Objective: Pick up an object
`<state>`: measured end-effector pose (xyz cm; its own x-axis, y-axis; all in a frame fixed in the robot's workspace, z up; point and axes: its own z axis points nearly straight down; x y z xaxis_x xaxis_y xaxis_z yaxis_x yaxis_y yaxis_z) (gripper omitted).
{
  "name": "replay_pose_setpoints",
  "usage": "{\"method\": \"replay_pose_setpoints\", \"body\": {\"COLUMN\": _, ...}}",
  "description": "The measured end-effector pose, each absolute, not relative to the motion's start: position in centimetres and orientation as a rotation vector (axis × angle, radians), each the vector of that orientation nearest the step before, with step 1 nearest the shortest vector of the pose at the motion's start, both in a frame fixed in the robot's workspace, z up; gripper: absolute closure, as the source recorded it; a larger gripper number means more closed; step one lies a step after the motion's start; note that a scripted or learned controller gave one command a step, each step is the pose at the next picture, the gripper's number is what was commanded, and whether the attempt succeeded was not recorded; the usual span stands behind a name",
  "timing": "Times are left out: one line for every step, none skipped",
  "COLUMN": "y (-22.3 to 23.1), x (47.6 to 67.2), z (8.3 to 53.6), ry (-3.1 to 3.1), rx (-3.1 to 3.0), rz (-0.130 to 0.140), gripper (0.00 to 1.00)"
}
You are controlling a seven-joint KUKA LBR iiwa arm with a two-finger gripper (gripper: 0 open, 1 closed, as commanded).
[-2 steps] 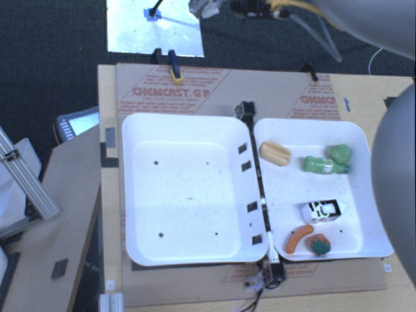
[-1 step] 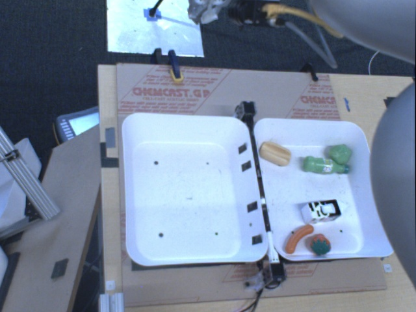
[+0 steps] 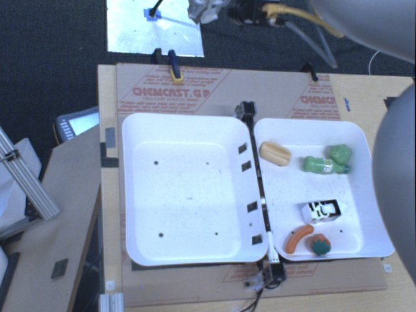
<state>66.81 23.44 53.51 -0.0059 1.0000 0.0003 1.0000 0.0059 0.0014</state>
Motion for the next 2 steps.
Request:
{"method": "replay_pose_setpoints", "body": {"y": 23.3, "x": 66.7, "z": 32.3, "ry": 2.226, "rx": 2.225, "rz": -0.021, "gripper": 1.0}}
{"method": "replay_pose_setpoints", "body": {"y": 23.0, "x": 63.1, "z": 29.6, "ry": 2.224, "rx": 2.223, "rz": -0.006, "gripper": 1.0}}
